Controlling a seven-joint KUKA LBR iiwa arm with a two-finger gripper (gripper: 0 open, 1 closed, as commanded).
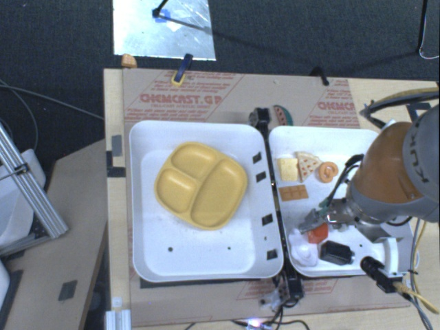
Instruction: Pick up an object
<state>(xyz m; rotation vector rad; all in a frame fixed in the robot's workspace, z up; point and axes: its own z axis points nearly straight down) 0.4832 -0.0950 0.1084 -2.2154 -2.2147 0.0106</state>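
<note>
White lump (pixel 304 254) at near edge of right bin (pixel 357 137), claw (pixel 315 221) beside red piece (pixel 317 234), its grip unclear

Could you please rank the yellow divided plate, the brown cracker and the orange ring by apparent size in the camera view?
1. yellow divided plate, by far the largest.
2-3. brown cracker and orange ring look about alike, so I would not rank one above the other.

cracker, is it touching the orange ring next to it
Apart. The camera view shows the cracker and the orange ring lying in the right bin with a strip of bare white floor between them.
</note>
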